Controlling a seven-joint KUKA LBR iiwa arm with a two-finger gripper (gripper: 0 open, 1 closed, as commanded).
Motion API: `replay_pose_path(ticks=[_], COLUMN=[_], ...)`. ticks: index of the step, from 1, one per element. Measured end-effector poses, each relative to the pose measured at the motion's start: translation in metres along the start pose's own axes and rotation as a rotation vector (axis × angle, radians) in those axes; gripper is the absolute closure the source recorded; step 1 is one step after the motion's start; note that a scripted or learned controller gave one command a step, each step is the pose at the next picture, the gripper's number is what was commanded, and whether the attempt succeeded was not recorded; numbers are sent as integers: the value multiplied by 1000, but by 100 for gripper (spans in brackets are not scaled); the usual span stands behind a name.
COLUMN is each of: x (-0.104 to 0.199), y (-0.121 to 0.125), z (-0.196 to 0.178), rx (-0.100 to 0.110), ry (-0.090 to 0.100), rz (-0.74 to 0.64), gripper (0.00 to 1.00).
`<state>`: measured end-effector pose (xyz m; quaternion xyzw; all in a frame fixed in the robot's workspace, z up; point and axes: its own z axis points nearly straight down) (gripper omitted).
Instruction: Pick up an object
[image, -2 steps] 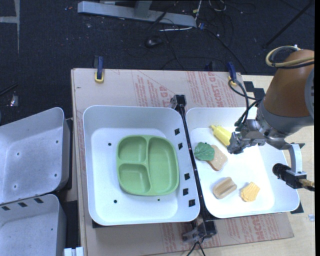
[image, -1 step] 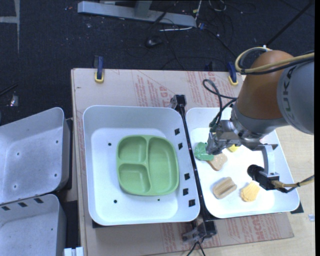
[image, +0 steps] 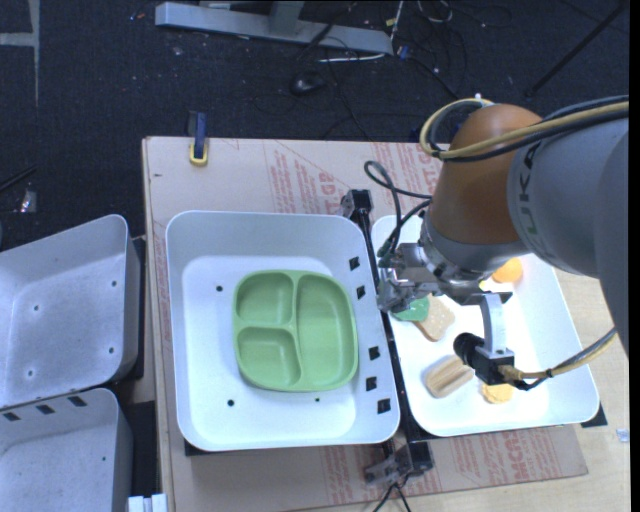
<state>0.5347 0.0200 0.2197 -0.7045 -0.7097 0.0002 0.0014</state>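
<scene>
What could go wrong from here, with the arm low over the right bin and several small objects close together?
1. The tan piece, the green piece and the tan block lie close together, so a grasp may nudge a neighbour instead of lifting one.
2. The gripper hangs near the right bin's left wall and may strike it.
3. The yellow cable loops low and might snag.

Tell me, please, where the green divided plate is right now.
The green divided plate lies flat in the middle of the left bin, left of the arm's wrist over the right bin.
</scene>
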Motion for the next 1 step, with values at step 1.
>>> replay_pose_path(ticks=[1], x=[44], y=[4], z=[-1], rx=[-2], ry=[0], rz=[0], gripper=[100])
